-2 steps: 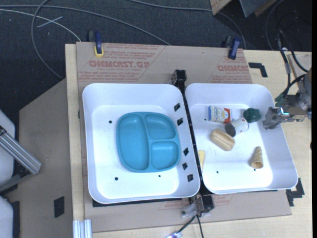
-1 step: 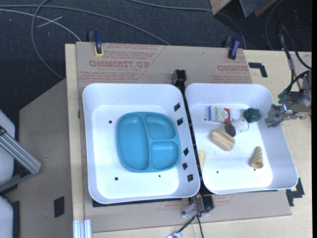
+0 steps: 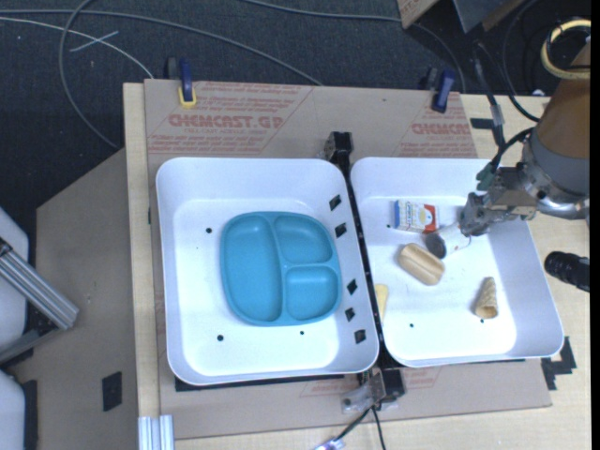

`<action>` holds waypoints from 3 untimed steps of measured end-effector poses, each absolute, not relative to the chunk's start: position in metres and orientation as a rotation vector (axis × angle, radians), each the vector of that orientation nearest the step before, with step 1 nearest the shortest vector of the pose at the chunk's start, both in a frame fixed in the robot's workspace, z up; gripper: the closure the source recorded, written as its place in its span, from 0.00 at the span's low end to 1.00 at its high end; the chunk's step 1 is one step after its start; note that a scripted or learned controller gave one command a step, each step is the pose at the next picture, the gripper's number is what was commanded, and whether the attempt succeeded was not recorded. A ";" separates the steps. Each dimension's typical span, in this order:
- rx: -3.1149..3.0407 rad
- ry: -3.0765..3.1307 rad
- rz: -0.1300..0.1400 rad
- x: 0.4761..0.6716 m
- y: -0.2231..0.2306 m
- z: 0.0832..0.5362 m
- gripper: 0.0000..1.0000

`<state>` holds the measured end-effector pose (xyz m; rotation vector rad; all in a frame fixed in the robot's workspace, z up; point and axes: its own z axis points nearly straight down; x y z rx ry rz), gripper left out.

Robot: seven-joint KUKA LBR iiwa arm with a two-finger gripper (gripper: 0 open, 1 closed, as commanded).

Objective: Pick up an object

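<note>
Right now the gripper (image 3: 472,221) hangs low at right of frame in the right bin (image 3: 525,340); grip state unclear. Nearest target: bread roll (image 3: 421,263), lower-centre of that bin. Likely light, soft, compressible; best pinched across its short width.

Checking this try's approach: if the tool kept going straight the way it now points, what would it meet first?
Probably the small dark object just beyond the tool, which points down and leftward into the right bin; the tan roll lies just past it. Depth is unclear from this slanted view.

bins (image 3: 178,251): glossy white plastic | divided plate (image 3: 279,268): smooth blue plastic | bench (image 3: 234,120): matt cardboard
</note>
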<state>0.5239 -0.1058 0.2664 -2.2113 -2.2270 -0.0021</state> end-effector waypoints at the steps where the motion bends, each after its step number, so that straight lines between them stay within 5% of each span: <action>1: -2.211 -2.225 0.000 0.524 -0.051 0.250 1.00; 3: -2.212 -2.225 0.000 0.524 0.047 0.253 1.00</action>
